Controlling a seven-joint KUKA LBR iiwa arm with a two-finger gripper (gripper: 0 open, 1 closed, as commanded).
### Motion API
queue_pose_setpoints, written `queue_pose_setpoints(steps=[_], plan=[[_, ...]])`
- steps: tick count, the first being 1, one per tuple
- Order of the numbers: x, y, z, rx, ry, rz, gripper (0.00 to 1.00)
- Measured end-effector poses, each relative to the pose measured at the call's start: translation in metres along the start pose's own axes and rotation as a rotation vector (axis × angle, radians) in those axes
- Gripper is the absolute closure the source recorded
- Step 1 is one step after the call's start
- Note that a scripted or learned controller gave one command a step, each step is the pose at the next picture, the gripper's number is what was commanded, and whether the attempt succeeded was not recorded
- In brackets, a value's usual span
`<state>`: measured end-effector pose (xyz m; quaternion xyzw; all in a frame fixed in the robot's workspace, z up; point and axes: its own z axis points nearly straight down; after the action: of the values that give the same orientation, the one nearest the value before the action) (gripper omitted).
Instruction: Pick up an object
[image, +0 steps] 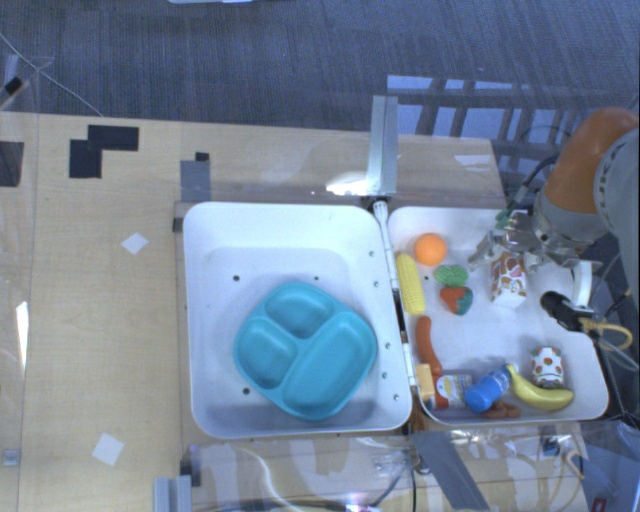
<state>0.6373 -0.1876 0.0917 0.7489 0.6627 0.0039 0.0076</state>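
Right now end effector (512, 243) sits over small carton (509, 279) in right bin (600, 385); finger spread unclear, cannot tell

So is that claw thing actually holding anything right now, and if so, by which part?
It cannot be told. The gripper sits right above a small white carton with red print in the right bin, touching or nearly touching its top, but no grasp is visible.

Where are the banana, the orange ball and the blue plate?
banana (540, 393), camera view, middle of its curve
orange ball (430, 249), camera view, its centre
blue plate (305, 349), camera view, middle divider
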Motion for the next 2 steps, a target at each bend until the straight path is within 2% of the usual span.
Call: queue_pose_setpoints(steps=[1, 2], plan=[[0.001, 0.003, -0.014, -0.009, -0.001, -0.005, 1.00], [0.032, 0.006, -0.002, 0.007, -0.001, -0.179, 1.00]])
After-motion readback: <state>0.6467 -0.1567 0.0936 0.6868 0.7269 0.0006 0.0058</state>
